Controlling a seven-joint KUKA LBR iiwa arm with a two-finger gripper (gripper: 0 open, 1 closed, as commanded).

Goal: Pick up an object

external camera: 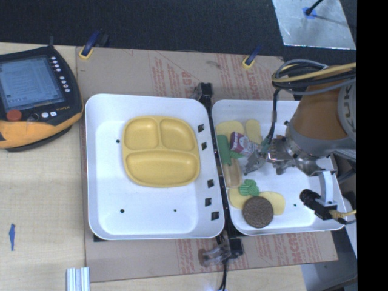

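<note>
Bench point(42, 223) fills most of the frame, pale wood w/ a brown cardboard sheet point(151, 65) laid over its middle; dark floor along the top edge. On the cardboard sit two shallow white bins side by side. Left bin point(103, 211), centre-left of frame, holds a yellow divided plate point(161, 150) w/ three compartments, lying flat in the bin's upper half, rest of that bin's floor bare. Right bin point(291, 220), centre-right, has the clutter along its left side. The arm point(321, 117) comes in from the right edge, grey w/ orange band, black & yellow cables looping over it near upper right. Gripper point(257, 157) reaches down-left into the right bin, tip right at a crumpled dark-red & white packet point(240, 143); can't tell whether the claw is spread or pressed together, or whether it has the packet, metal parts & packet overlap there. Teach pendant point(36, 99), grey screen on an orange-yellow body, at the left edge, upper half. In the right bin, going smaller: yellow flat pieces point(230, 128) at the bin's upper left, a brown round disc point(258, 211) near the bin's lower edge resting partly on another yellow piece point(276, 202), a green stick-like item point(223, 148) by the bin's left wall, a small green toy point(248, 188) just above the disc. Black clips point(205, 91) sit btwn the bins. Blue-yellow clamps point(91, 44) on the cardboard's top edge.
</note>
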